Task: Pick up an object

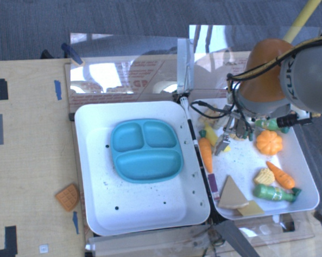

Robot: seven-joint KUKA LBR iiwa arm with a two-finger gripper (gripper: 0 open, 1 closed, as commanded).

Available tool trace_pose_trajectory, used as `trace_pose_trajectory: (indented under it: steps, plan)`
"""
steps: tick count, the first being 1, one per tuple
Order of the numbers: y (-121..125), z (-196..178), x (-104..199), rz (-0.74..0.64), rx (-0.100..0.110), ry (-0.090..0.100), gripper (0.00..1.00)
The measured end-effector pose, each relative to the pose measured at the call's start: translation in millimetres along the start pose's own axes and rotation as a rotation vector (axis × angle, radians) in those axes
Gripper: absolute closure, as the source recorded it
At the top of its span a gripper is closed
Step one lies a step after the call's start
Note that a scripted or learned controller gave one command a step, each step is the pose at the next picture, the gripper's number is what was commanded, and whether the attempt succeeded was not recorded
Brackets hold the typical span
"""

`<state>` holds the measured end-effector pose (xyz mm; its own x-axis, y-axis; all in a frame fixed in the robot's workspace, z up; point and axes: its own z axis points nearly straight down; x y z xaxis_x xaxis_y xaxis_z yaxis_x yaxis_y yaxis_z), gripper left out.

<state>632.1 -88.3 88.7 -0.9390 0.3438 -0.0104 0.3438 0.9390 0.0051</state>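
Over the right bin (309, 195), the tool (225, 140) is lowered near the carrot (206, 154); the approach is judged underway. Its state cannot be told. Closing around one toy is needed next.

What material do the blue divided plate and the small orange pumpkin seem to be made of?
The blue divided plate looks like moulded plastic with a matte finish: one even colour, soft rounded ridges, little glare. The small orange pumpkin is probably toy plastic or rubber: saturated colour and smooth ribs, though the view is too small to be sure.
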Motion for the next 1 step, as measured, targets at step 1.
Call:
trace_pose_trajectory:
  steps: [1]
  plan:
    - [-126.7, 0.6, -33.9, -0.114, 0.007, 0.0, 0.0]
